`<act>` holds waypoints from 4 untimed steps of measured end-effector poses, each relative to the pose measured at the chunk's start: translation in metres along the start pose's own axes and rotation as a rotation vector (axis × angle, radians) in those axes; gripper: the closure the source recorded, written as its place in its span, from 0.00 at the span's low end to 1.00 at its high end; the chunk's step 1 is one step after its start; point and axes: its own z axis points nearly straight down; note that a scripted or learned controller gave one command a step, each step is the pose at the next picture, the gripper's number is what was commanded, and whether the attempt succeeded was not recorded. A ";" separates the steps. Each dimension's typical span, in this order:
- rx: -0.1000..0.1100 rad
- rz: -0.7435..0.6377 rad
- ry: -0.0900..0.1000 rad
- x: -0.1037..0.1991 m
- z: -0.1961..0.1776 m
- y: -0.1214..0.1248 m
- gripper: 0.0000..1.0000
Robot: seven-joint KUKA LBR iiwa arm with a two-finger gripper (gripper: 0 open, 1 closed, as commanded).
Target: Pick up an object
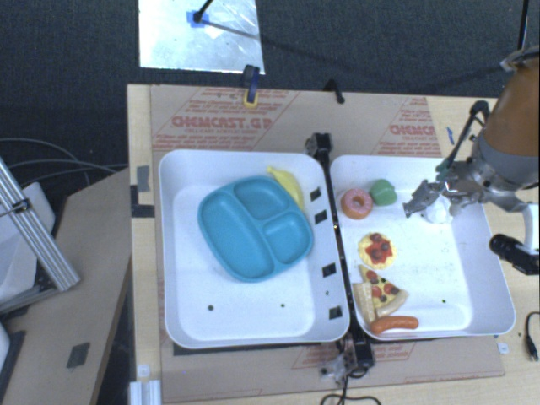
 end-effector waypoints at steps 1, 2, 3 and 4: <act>-0.001 -0.014 0.005 0.132 0.030 0.034 0.00; 0.005 -0.006 0.003 0.176 0.042 -0.010 0.00; -0.006 -0.004 0.001 0.190 0.040 0.055 0.00; 0.000 0.006 -0.001 0.145 0.040 0.046 0.00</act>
